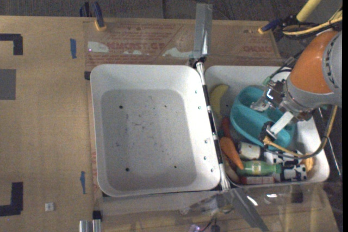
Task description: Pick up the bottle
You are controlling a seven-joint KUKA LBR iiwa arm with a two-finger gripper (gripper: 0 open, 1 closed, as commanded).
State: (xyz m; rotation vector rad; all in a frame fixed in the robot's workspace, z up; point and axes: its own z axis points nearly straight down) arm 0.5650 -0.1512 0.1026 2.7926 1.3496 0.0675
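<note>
Reaching in over the plywood table (49,117), the grey arm (318,70) is hanging above the right bin (239,71), while the left bin (147,70), a smooth white tray with rounded corners, is sitting beside it. By my judgement the approach step is in hand and nothing is being gripped yet. The pincer (272,96) is hovering over a teal bowl (247,117), and whether it is open or closed cannot be told from this angle. The bowl is looking like glossy hard plastic, round and deep.

The bottle (260,169) is lying on its side along the near wall of the right bin. It is green, slim and probably slick plastic, so it is likely to roll or slip. It is touching a black-and-white patterned item (291,168) at one end and lying just beside an orange carrot (232,154) at the other. A curved yellow banana (218,98) is resting at the bin's left wall. The next move is calling for a shift toward the near wall, a turn to straddle the bottle across its narrow width, and a descent between crowding neighbours.
</note>
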